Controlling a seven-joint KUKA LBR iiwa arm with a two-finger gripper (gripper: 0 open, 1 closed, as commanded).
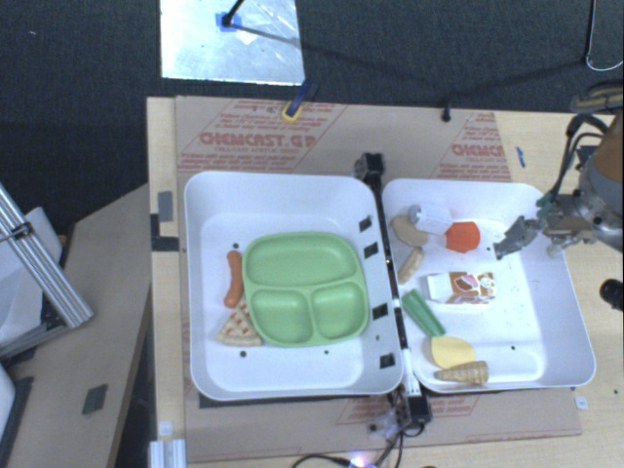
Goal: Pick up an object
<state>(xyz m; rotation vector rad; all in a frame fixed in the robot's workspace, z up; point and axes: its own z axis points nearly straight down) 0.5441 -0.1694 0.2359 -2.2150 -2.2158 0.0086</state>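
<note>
My gripper (514, 239) hangs over the right side of the right bin (558, 310), its dark fingers pointing left with nothing seen between them. In that bin lie an orange block (463, 236), a tan curved piece (409, 229), a small tan stick (410, 263), a white printed packet (462, 287), a green stick (424, 313), a yellow piece (452, 351) and a tan cone (466, 372). The orange block sits a little left of the fingertips.
The left bin (210, 261) holds a green three-part plate (304, 288), a red sausage (234, 277) and a waffle wedge (238, 328). A black hinge strip (382, 261) runs between the bins. A silver sheet (230, 25) lies beyond the bench.
</note>
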